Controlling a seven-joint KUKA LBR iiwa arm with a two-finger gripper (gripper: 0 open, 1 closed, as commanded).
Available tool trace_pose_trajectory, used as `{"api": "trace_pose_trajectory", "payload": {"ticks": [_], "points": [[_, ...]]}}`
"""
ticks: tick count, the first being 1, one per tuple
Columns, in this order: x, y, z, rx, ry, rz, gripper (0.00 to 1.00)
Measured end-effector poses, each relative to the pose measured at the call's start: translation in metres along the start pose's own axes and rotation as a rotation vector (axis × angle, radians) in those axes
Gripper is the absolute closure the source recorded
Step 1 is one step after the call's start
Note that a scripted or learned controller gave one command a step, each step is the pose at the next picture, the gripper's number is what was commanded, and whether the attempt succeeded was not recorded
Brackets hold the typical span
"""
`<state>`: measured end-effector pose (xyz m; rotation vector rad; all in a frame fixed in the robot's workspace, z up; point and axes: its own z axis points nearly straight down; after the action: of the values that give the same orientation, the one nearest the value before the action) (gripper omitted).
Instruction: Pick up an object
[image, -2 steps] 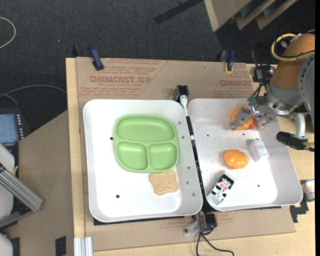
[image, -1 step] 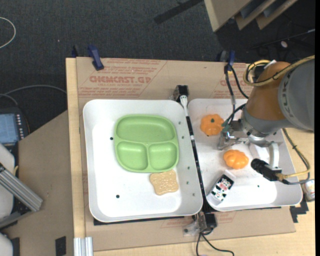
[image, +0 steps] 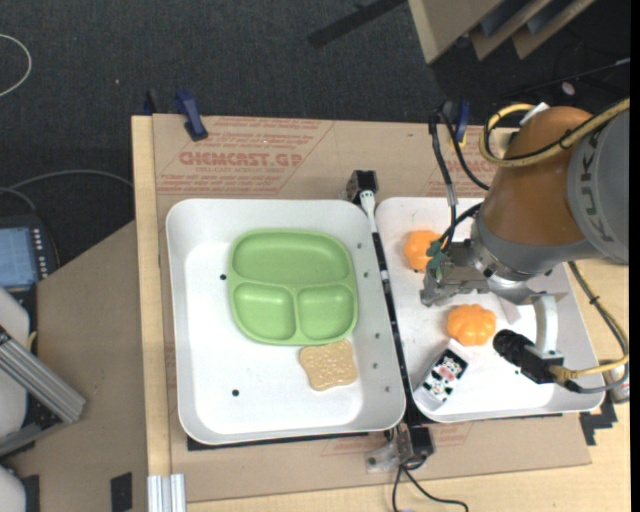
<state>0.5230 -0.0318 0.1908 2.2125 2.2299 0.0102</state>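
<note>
In the right bin (image: 500, 400) lie an orange round piece (image: 419, 247) at the back left, an orange pumpkin-shaped piece (image: 470, 323) in the middle, and a small white and black toy (image: 445, 375) at the front left. My gripper (image: 440, 277) hangs low over the right bin, between the two orange pieces and close to both. The wrist above it hides part of the bin floor. No object is visibly held.
The left bin (image: 190, 330) holds a green divided plate (image: 293, 285) and a tan toast-shaped piece (image: 329, 365) just in front of it. A raised rim (image: 385, 300) separates the two bins. The bench is brown cardboard (image: 240, 150).
</note>
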Motion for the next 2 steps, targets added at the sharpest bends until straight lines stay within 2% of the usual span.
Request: {"api": "trace_pose_trajectory", "payload": {"ticks": [1, 2], "points": [[0.016, -0.037, -0.3, -0.017, -0.003, 0.005, 1.0], [0.012, 0.038, -0.234, 0.011, -0.005, 0.008, 1.0]]}}
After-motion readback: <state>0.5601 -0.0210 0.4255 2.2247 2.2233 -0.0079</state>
